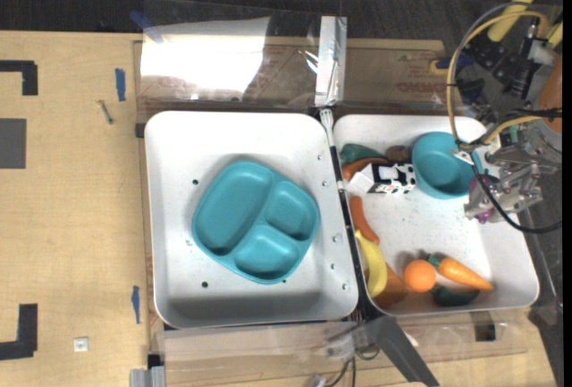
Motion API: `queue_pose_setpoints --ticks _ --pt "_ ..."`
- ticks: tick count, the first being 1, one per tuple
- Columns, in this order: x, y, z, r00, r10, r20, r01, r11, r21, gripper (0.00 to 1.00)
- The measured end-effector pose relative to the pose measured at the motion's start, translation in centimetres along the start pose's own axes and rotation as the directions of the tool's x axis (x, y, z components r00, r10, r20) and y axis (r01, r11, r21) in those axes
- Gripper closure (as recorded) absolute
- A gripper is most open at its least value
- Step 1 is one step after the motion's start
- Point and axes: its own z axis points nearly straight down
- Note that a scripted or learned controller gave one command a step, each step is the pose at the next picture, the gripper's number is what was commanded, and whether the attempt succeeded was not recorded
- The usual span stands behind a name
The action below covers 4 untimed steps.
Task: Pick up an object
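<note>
Two white bins (170, 224), gripper (500, 189) beside teal bowl (440, 164)

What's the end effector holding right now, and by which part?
Cannot be told. The end effector sits beside the round teal plastic bowl at the right white bin's edge; no object is visibly gripped.

A tan desk (63, 224) is carrying two white bins. The left bin (170, 287) is sitting at nine o'clock from the right bin (523, 273), rims touching. Clear plastic sheeting (232, 63) is lying at twelve o'clock, catching glare.
</note>
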Motion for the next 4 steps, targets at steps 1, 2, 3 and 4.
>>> queue_pose_setpoints --ticks 1,2,3,4 --pt "-6.1 1.2 -1.8 0.996 0.084 0.003 -0.084 0.996 -0.009 1.00" --pt "-9.1 -0.2 -5.6 0.968 0.252 0.002 -0.252 0.968 -0.007 1.00" --pt "-5.3 -1.0 10.4 0.978 0.209 -0.001 -0.209 0.978 -0.024 1.00" --pt "-3.0 5.2 13.4 1.000 -0.018 0.004 0.018 1.000 -0.012 1.00"
